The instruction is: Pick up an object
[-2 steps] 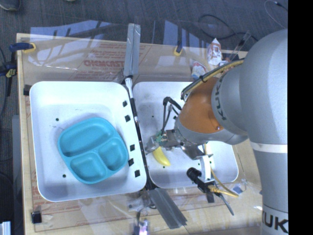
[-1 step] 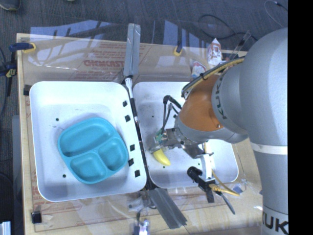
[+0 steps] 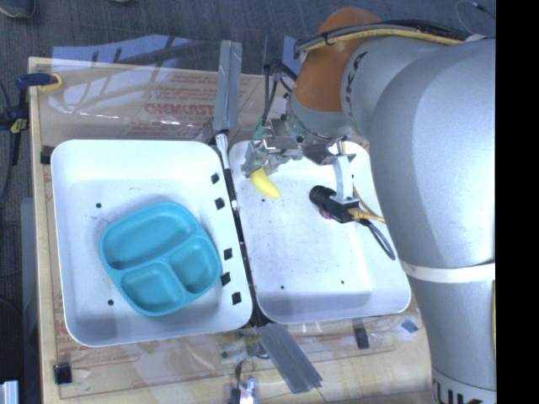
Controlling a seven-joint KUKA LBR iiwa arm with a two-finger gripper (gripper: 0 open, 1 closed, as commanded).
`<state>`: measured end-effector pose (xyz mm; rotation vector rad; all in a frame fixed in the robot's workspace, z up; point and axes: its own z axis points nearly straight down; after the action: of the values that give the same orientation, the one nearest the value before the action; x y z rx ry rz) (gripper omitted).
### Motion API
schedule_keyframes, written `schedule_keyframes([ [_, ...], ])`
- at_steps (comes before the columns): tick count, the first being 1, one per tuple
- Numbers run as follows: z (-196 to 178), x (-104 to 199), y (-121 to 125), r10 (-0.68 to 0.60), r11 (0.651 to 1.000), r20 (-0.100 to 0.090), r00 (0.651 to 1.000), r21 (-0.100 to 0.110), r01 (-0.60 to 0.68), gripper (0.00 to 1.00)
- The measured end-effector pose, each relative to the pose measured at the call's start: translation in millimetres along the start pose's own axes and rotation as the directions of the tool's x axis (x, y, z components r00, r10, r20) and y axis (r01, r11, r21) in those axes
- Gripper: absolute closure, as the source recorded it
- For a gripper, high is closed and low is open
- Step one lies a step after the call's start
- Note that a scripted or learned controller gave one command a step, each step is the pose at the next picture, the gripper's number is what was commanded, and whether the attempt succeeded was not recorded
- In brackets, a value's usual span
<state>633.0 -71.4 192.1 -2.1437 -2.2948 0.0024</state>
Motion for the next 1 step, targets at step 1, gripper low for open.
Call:
schedule_keyframes([
  [1,-52.5,-51.1,14.4,-0.016,1.000,0.000,1.000,0.000,0.016,1.00],
])
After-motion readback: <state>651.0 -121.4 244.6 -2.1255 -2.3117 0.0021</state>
